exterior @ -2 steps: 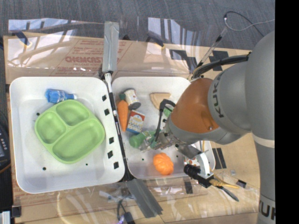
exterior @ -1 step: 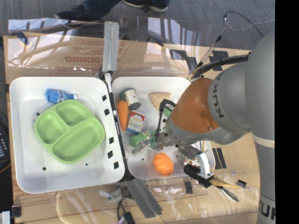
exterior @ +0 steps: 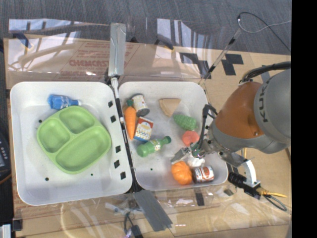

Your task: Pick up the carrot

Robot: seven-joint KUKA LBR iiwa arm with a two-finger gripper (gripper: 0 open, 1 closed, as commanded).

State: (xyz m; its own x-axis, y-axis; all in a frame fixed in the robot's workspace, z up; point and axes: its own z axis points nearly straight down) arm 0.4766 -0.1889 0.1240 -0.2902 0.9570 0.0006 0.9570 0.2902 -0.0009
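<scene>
Your left shallow white bin (exterior: 20,148) carries a light green plastic divided plate (exterior: 74,139) with three compartments, lying flat near the middle. Just beyond its far rim you'll see a small blue crumpled wrapper (exterior: 62,101).

In your right shallow white bin (exterior: 163,87): a small tin can with a pale label (exterior: 139,104) near the far left corner; a tan wedge-shaped piece (exterior: 170,106) to its right; a bumpy dark green toy vegetable (exterior: 184,121) just nearer; a pink-red rounded item (exterior: 190,138) close beside that. Mid-bin, a small red, white and blue carton (exterior: 143,131) lies next to a green bottle (exterior: 152,146) on its side. At the near edge, an orange round fruit (exterior: 181,173) touches a red-labelled can (exterior: 203,174).
</scene>
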